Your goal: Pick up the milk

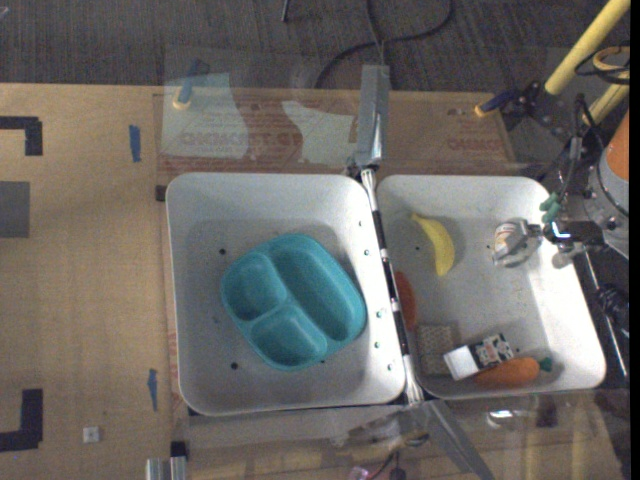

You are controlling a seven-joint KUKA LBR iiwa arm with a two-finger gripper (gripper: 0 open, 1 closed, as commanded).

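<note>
White milk carton (480,356) lies flat at the near edge of the right bin (570,313), touching the carrot (508,371), not lifted yet. Gripper (512,242) sits above it near the banana (437,243); can't tell its state. Approach, grasp, lift all remain.

A pale tan wooden bench (80,298) fills the lower view, marked with black tape corners (24,133) and short blue tape strips (134,142). Beyond its far edge lies dark grey carpeted floor (150,18), crossed by a looping black cable (405,8). A yellow pole (590,33) slants in at the upper right. Light is even and soft.
</note>
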